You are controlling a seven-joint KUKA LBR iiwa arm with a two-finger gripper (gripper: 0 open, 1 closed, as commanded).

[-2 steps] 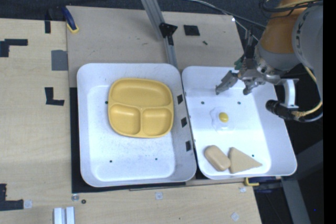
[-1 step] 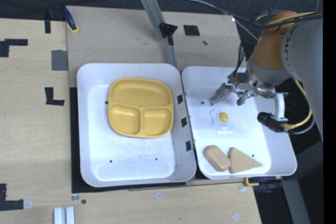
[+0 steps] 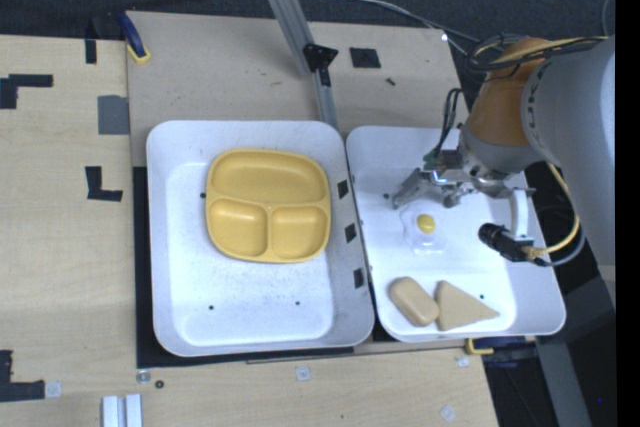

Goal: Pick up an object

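Note:
My gripper [image 3: 428, 197] hangs over the middle of the right bin [image 3: 530, 290], open, its two fingers spread apart with nothing between them. Just below it a small yellow ball-like piece [image 3: 426, 224] lies on the bin floor, apart from the fingertips. At the front of the same bin a tan oval lump [image 3: 411, 301] lies next to a tan wedge [image 3: 464, 306], the two touching. A yellow divided plate [image 3: 268, 205] lies in the left bin [image 3: 180, 305].
A slanted metal pole [image 3: 290, 10] comes down from the back to the gap between the bins. Black and yellow cables [image 3: 520, 245] loop at the arm's wrist over the right bin's right side. A blue and yellow clip [image 3: 134, 37] sits at the bench's back left corner.

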